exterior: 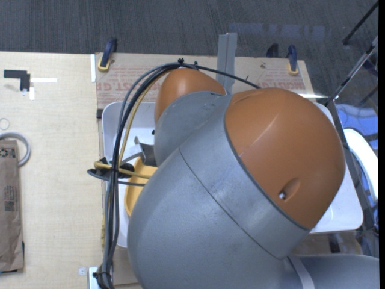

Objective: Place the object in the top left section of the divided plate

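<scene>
Grey KUKA arm with orange joint caps (240, 179) is leaning in from the right and covering most of the left white shallow bin (111, 122). Black cable bundle (117, 161) is looping down over the bin's left rim.

Yellow plastic divided plate (135, 185) is peeking out under the arm, only a sliver of its left edge showing; its sections are hidden, so the top left one cannot be picked out from here. A small grey pointed part (139, 143) is sticking out just above the plate (likely wrist or gripper hardware, too little visible to say). The object to be placed is hidden beneath the arm; whether it is held or lying in the bin cannot be told. The gripper is hidden under the arm body, so whether it is spread or pinching anything cannot be told.

Judgement: the arm is working low over the plate, at or near the placing step. Doing it well is calling for:
- aligning over the far-left compartment, clear of the dividers;
- lowering close before letting go, so the object is not bouncing across a ridge;
- lifting straight up, cables staying clear of the rim.

Right white bin (352, 209) is showing beyond the arm.
</scene>
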